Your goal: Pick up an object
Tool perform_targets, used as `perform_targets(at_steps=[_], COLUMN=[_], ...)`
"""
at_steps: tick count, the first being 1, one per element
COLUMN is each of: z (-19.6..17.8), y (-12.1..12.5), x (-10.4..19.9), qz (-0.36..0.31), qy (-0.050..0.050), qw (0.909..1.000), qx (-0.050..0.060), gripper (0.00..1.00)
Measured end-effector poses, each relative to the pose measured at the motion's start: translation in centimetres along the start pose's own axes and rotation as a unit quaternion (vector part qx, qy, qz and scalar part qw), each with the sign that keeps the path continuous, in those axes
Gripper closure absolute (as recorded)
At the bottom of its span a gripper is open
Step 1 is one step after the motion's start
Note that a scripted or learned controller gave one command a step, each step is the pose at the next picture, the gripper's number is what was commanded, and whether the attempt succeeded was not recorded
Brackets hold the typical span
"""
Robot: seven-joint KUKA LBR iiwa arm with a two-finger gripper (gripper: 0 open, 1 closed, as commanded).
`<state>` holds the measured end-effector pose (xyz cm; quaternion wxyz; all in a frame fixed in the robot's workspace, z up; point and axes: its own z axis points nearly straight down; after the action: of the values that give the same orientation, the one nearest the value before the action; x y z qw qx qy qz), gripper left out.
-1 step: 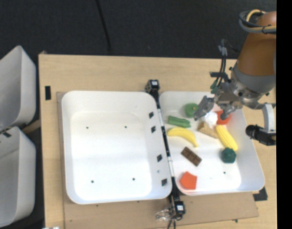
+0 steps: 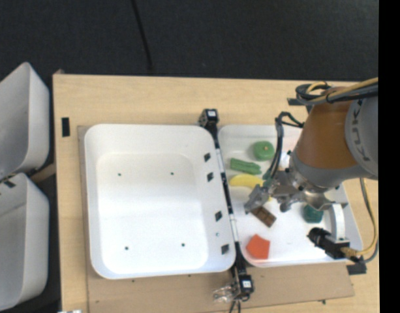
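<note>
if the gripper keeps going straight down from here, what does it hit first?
Most likely the brown block: the gripper sits right above it in the right bin, with the yellow piece just beside. Height above the block is unclear from this slanted view.

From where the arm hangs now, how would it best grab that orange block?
Straight down from above, I'd guess, fingers closing across two opposite flat sides of the orange block. It lies apart from the other items, near the right bin's front edge.
</note>
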<state>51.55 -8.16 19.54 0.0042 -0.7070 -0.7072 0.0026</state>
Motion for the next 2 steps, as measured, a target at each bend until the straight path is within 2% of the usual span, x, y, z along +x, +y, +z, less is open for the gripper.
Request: perform_targets(at_steps=[1,2], z=[8.0,8.6], y=[-2.6,3.6], x=[-4.8,-7.3], qz=[0.003,-0.002], qy=[-0.002,-0.002], qw=[1.0,0.9999], qx=[-0.004,-0.012], gripper=[0.0,0.0])
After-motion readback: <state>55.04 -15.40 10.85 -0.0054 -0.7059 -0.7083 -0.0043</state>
